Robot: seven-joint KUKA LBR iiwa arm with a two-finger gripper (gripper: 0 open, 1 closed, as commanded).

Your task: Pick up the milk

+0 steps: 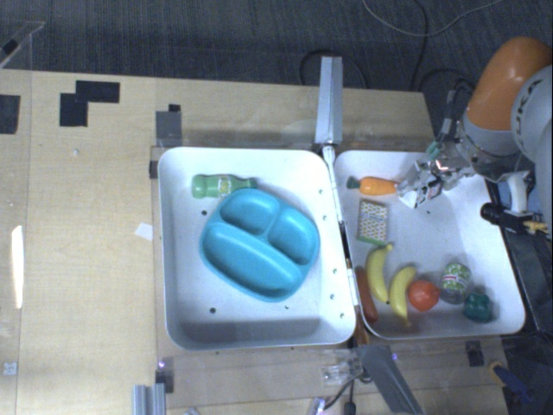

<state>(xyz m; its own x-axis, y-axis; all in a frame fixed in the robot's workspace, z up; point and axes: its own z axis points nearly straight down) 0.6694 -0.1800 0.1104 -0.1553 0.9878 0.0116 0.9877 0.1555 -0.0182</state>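
In the upper part of the right bin (484, 232), my gripper (421, 187) hangs low, just right of an orange carrot (378, 186). A small whitish shape sits at its tip, too blurred to tell whether it is part of the gripper or an object. Below and left of the gripper lies a small flat box with a green-and-white chequered face (372, 221), possibly the milk carton. It lies apart from the gripper.
The right bin also holds two bananas (389, 282), a red sausage (366, 296), a tomato (422, 295), a green-labelled can (455, 279) and a dark green pepper (477, 306). A blue divided plate (259, 242) and a green bottle (218, 184) lie in the left bin (186, 301).
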